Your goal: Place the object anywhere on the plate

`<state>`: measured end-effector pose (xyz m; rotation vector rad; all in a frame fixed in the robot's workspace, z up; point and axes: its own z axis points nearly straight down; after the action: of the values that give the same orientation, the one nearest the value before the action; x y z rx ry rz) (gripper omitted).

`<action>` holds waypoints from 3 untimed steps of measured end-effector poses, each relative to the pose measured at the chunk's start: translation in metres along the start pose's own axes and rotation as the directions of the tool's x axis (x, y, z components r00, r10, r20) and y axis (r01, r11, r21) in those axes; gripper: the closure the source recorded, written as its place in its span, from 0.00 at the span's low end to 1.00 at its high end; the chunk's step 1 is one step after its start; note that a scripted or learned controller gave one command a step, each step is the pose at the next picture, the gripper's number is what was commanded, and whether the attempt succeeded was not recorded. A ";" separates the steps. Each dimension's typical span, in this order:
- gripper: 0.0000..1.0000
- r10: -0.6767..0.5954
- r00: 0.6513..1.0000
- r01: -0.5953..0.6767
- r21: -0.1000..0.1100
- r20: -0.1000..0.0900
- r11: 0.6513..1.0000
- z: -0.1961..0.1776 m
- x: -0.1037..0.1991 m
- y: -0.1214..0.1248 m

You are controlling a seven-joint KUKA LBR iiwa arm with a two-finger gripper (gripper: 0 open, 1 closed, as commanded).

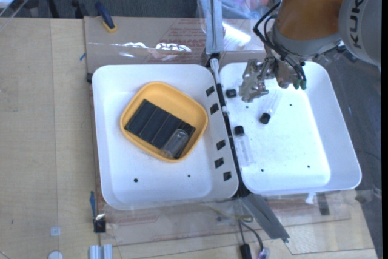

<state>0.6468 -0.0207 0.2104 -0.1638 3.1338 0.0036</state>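
Hanging over the upper left part of the right bin (339, 148), the gripper (253, 89) shows metal fingers, though I cannot tell whether they are apart or together. The dark ridged object (153, 121) lies on the yellow plate (134, 107) in the left bin (115, 179), a clear glass (176, 142) touching its lower right end. Small black pieces (265, 117) dot the right bin's floor.

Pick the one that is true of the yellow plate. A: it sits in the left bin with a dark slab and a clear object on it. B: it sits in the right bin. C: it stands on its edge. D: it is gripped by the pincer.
A: the plate lies flat in the left bin, bearing a dark slab and a clear object.
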 end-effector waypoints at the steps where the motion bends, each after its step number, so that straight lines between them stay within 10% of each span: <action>1: 1.00 -0.219 0.976 0.219 0.001 0.007 0.976 -0.039 -0.024 0.021; 2: 1.00 -0.394 0.919 0.394 -0.001 0.000 0.919 0.016 -0.021 0.007; 3: 1.00 -0.608 0.794 0.608 0.003 0.006 0.794 -0.013 -0.024 0.020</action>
<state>0.6682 0.0016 0.2234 -1.1588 2.9082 0.0009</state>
